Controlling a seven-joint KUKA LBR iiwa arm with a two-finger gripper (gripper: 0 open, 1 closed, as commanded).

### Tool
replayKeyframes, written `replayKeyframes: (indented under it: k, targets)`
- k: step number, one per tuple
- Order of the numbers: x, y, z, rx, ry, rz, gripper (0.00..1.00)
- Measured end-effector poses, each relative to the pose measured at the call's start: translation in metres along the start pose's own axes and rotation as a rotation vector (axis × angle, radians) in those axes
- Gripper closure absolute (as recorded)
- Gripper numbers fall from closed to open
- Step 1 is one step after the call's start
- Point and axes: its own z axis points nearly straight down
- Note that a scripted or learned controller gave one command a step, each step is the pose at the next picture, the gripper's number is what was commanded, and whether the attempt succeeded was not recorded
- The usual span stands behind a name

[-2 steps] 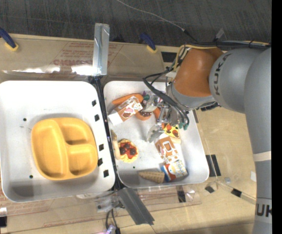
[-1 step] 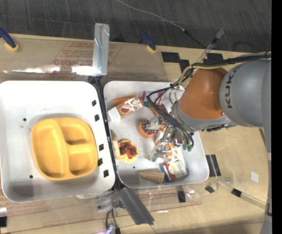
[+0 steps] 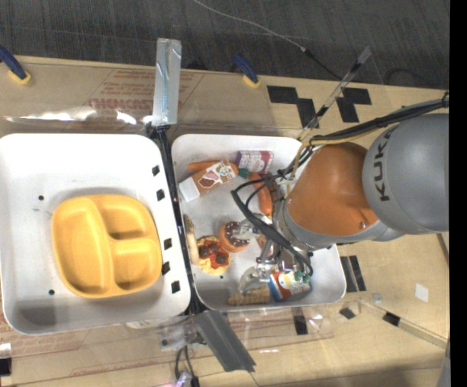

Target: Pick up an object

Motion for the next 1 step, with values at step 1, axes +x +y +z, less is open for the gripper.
replayKeyframes:
  k: [1]
  targets:
    - [-0.0612, 0.0067, 0.0079, -0.004, 0.028, -0.044, 0.00]
